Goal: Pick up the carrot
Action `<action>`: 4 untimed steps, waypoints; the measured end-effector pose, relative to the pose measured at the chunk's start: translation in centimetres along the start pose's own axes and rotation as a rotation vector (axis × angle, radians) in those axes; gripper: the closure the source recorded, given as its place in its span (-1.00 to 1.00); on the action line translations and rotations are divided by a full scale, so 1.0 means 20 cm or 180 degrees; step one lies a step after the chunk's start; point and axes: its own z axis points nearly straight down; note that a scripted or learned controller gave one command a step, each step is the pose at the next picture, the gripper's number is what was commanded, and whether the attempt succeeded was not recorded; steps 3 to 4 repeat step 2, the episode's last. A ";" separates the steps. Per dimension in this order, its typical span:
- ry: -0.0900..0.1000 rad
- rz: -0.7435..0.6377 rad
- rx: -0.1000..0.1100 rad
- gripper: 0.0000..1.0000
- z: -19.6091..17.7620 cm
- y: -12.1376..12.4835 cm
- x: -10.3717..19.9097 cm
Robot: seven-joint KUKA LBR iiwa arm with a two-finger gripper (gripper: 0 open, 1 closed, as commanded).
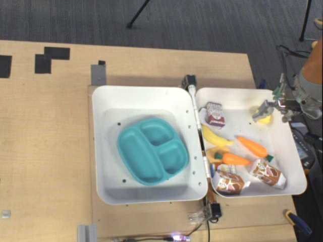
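Observation:
Two orange carrots lie in the right bin (pixel 298 183). One carrot (pixel 251 146) is near the bin's middle, lying at a slant. The other carrot (pixel 233 159) is just below and left of it, green end pointing left. My gripper (pixel 275 111) hangs over the bin's upper right part, above and to the right of both carrots and apart from them. It is open, with nothing between its fingers. A small yellow item (pixel 265 119) lies under its left finger (pixel 262 110).
A banana (pixel 216 137) lies left of the carrots, with a red and white carton (pixel 215 115) above it. Two printed pouches (pixel 266 173) (pixel 229 183) sit along the bin's front. The left bin (pixel 108 135) holds a teal divided plate (pixel 151 150).

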 end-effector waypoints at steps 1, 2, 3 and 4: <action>-0.0006 -0.0789 -0.0021 -1.00 0.66 -0.18 0.08; -0.0014 -0.0791 -0.0049 1.00 0.60 -0.16 0.09; -0.0014 -0.0791 -0.0049 1.00 0.60 -0.16 0.09; -0.0014 -0.0791 -0.0049 1.00 0.60 -0.16 0.09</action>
